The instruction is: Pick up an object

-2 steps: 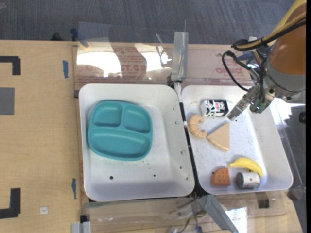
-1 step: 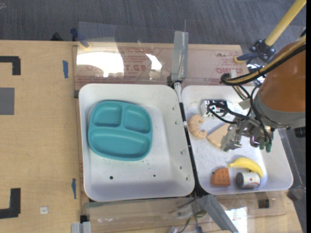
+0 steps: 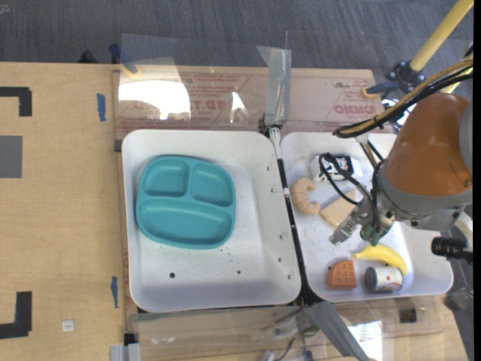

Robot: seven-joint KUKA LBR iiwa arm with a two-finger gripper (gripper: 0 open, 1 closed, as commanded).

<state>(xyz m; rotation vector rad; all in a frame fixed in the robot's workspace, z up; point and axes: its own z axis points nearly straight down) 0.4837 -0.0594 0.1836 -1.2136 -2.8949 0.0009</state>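
- While the grey arm (image 3: 428,156) with its orange band reaches in from 3 o'clock, its pincer (image 3: 359,228) hangs low over the right bin (image 3: 432,280), tips pointing toward 7 o'clock.
- Whether the pincer is open or closed cannot be told at this slant; no object shows between its tips.
- Just at 4 o'clock of the pincer lies a yellow banana (image 3: 385,256), close to the tips but not gripped.
- Below the banana, a small can (image 3: 382,279) with a red-and-white label lies on its side, and an orange waffle-like piece (image 3: 342,274) sits just at its 9 o'clock.
- At 10 o'clock of the pincer rest a tan block (image 3: 336,213) and a pale curled pastry (image 3: 304,195).
- Toward 12 o'clock of the block lies a black-and-white item (image 3: 334,164); what it is cannot be told.
- On the tabletop's left bin (image 3: 255,277) sits a teal divided plate (image 3: 185,201), well apart from the pincer.
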